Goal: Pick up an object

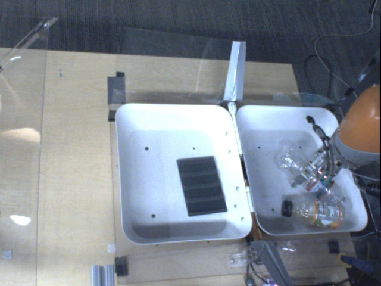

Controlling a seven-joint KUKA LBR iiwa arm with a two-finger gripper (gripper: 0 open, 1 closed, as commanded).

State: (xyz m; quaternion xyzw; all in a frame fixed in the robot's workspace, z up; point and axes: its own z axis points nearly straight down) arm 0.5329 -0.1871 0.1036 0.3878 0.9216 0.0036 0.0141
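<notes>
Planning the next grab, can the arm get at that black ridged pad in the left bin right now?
Probably yes. The black ridged pad lies flat in the left bin with nothing on it; the pincer is over the right bin.

Wood, white plastic and clear plastic

The bench [71, 159] looks like pale matt wood; both bins [137, 159] are smooth white plastic with a soft sheen. The dark ribbed block [202, 185] is matt black. The bottle [318, 212] and crumpled wrapper [294, 159] are clear, glossy plastic. The arm's band [360, 121] is smooth orange.
</notes>
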